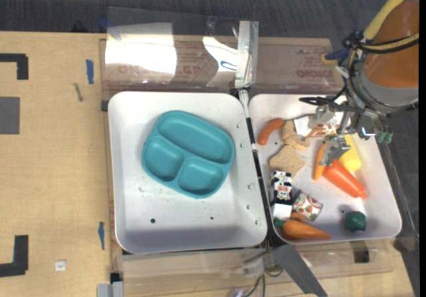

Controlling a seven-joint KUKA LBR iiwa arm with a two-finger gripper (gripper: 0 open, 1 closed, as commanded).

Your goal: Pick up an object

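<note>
Orange and tapered, a large toy carrot [345, 178] lies in the right bin [393, 212], near its right wall, its thick end pointing toward the gripper [336, 134]. A yellow piece [352, 158] sits just beside that thick end, and a thin orange stick [319, 161] lies just to the carrot's left. The gripper hangs low over this cluster at the upper middle of the bin; its metal parts overlap the items beneath, and whether the fingers are apart or closed, or whether anything lies between them, cannot be told. Grey arm [393, 56] with orange band enters from the upper right.

Elsewhere in the right bin: a curved orange sausage shape [269, 130] near the upper left corner; tan bread-like pieces [288, 153] just right of it; a black-and-white block [282, 186] against the left wall; a small can with a red-and-white patterned label [307, 207] lying on its side; a second, smaller carrot [305, 230] along the front wall; a dark green rounded item [355, 221] in the front right corner.

Left bin [130, 216] holds a teal divided plate [189, 153] with three compartments, set slightly askew near the centre. Both bins rest on a wooden bench [46, 156].
</note>
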